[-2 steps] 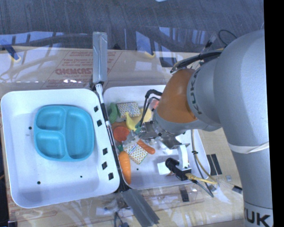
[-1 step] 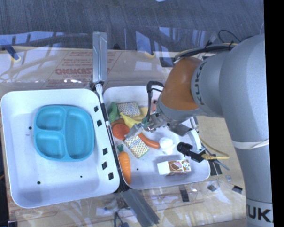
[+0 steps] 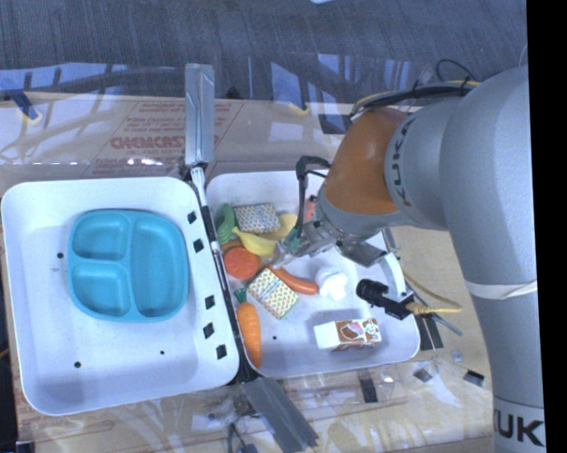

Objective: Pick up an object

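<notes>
Over the right bin, your gripper hangs beside the banana, crowded by toys; claw state: can't tell.

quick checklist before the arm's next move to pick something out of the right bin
1. Objects within reach: ok. The right bin holds a banana, a tomato, a carrot and a small carton.
2. End effector position: ok. The end effector sits low over the pile near the banana.
3. Something already held: cannot tell; the wrist hides the tip.
4. Clutter around target: not ok. The banana, tomato and a checkered block lie tightly packed.
5. Easier isolated target: ok. The small carton stands apart near the front wall.
6. Left bin: ok. The blue divided plate lies inside it, away from the arm.
</notes>
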`<state>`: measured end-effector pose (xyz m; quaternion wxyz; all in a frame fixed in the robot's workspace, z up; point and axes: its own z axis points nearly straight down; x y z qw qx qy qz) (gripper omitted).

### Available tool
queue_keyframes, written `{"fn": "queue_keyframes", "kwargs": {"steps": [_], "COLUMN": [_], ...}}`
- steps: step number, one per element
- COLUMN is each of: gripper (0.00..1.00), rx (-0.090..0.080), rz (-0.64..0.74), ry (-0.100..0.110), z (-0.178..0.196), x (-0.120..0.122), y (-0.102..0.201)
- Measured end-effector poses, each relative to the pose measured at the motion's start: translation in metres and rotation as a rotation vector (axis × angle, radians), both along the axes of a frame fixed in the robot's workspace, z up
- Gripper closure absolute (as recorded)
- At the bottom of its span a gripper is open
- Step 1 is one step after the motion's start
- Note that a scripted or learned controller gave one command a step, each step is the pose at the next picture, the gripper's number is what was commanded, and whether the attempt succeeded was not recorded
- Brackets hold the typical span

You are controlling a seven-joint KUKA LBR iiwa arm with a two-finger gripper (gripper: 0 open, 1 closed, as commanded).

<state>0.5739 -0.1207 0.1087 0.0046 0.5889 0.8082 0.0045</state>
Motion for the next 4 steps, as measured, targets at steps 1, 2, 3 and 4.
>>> {"fn": "queue_keyframes", "kwargs": {"steps": [1, 2, 3, 4], "gripper": [0.00, 1.00, 1.00, 1.00], "rx": [0.000, 0.000, -0.003, -0.003], "rz": [0.000, 0.003, 0.087, 0.435], "ry": [0.004, 0.007, 0.014, 0.018], "z": [-0.002, 0.006, 0.083, 0.081], "x": [-0.001, -0.001, 0.025, 0.006], "y": [0.000, 0.000, 0.043, 0.054]}}
